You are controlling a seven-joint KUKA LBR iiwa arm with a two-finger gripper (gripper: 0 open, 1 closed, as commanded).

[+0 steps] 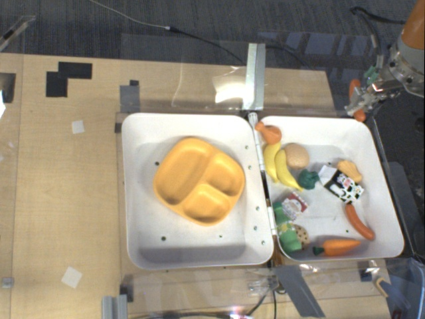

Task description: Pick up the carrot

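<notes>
The carrot, orange with a small green top at its left end, lies flat along the front wall of the right bin. My gripper hangs above the right bin's far right corner, just outside the rim, well away from the carrot. Nothing of the carrot is hidden.
The right bin also holds a banana, a tan ball, an orange piece at the far left corner, a green piece, a black-and-white cow toy, a red sausage-like piece and a cookie. A yellow divided plate fills the left bin.
</notes>
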